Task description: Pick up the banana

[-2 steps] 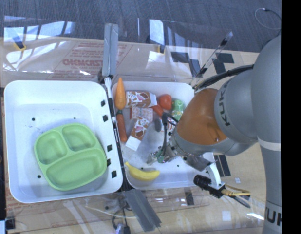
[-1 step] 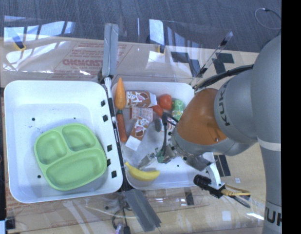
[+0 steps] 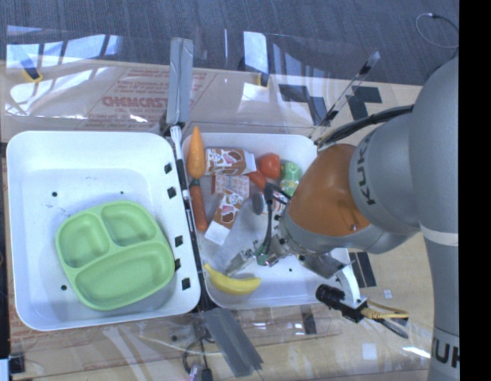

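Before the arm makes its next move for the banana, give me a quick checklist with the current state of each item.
1. Banana in view, lying near the front edge of the right bin: ok.
2. Banana apart from the carrot and food packets: ok.
3. End effector close above the banana: ok.
4. Banana between the end effector's fingers: not ok, it lies on the bin floor.
5. Finger opening: cannot tell.
6. Green tray sits in the left bin, out of the way: ok.
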`<state>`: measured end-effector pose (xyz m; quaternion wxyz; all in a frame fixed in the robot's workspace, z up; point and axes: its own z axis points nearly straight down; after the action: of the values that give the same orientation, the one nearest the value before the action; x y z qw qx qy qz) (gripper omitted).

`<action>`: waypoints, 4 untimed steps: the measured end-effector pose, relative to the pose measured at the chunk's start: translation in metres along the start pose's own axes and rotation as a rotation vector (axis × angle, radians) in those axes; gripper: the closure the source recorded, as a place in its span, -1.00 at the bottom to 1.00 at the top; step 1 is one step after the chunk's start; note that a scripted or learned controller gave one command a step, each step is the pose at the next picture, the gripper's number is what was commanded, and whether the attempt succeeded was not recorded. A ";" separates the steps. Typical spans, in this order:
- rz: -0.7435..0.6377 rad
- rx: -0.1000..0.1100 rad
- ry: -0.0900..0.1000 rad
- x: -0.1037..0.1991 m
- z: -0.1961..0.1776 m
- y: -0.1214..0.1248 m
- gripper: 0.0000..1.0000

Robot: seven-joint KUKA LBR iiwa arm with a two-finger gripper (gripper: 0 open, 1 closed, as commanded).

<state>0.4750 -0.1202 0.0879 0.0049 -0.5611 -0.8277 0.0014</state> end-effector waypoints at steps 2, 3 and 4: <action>-0.057 -0.003 -0.003 -0.049 -0.052 -0.007 -1.00; -0.057 -0.003 -0.003 -0.049 -0.052 -0.007 -1.00; -0.060 0.000 0.000 0.012 -0.016 0.005 -1.00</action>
<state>0.4754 -0.1075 0.1039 0.0050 -0.5361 -0.8441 0.0015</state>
